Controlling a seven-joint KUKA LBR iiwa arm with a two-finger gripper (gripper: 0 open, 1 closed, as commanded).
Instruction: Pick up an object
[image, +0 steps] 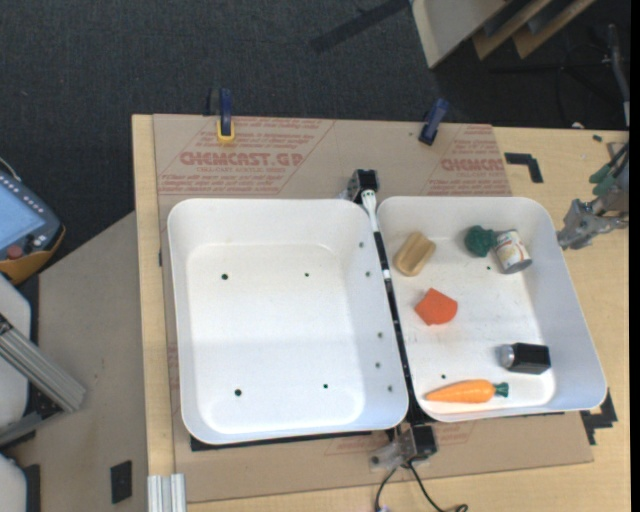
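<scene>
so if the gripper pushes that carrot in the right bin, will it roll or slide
The carrot lies on its side near the right bin's front wall, long and tapered, so a sideways nudge would probably roll it in a curve. Its glossy orange skin suggests stiff plastic, likely light and somewhat slippery.

2 blue clamps (225, 108) on bench (300, 150)

Even bright overhead light, whites of both bins near blown out, esp. the right bin (560, 290); soft grey shadow across the left bin (270, 400) floor's lower half. Focus ok mid-frame, but low res w/ compression softness. Dark floor at top underexposed, end effector (590, 222) at right edge blurry.
</scene>
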